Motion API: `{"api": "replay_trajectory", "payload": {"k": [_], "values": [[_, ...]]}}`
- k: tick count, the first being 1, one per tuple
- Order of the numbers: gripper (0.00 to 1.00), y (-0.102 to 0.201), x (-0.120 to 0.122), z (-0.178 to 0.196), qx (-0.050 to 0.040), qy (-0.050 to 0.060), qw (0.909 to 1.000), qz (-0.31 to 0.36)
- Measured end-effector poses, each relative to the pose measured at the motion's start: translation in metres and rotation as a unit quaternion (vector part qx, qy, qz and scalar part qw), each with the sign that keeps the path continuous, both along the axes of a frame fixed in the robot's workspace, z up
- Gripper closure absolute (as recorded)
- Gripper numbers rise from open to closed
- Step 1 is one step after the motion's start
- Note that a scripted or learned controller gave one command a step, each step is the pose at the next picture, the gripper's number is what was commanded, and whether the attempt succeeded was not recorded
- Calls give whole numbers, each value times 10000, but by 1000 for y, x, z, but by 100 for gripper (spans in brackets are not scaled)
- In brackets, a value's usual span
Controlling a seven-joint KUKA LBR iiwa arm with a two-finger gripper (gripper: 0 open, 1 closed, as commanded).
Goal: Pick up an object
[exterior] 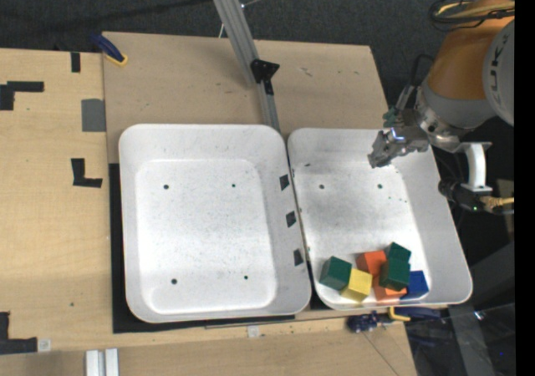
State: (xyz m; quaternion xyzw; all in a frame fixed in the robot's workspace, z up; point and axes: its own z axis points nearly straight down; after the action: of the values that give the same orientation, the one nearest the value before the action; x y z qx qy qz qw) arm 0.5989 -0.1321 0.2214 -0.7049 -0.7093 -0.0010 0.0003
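Observation:
Several small blocks lie clustered in the near corner of the right bin: a green block, a yellow block, an orange block, a dark green block and a blue block. My gripper hangs over the far right part of the same bin, well away from the blocks. Nothing shows beneath or between its tips.
The left bin sits beside the right one. A slanted metal pole crosses the bench behind the bins. The arm's orange and grey wrist reaches in from the right.

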Motion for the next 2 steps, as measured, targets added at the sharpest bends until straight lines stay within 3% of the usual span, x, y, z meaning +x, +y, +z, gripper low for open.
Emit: {"api": "replay_trajectory", "payload": {"k": [2], "values": [[100, 113, -6, 0, -1, 16, 10000, -3]]}}
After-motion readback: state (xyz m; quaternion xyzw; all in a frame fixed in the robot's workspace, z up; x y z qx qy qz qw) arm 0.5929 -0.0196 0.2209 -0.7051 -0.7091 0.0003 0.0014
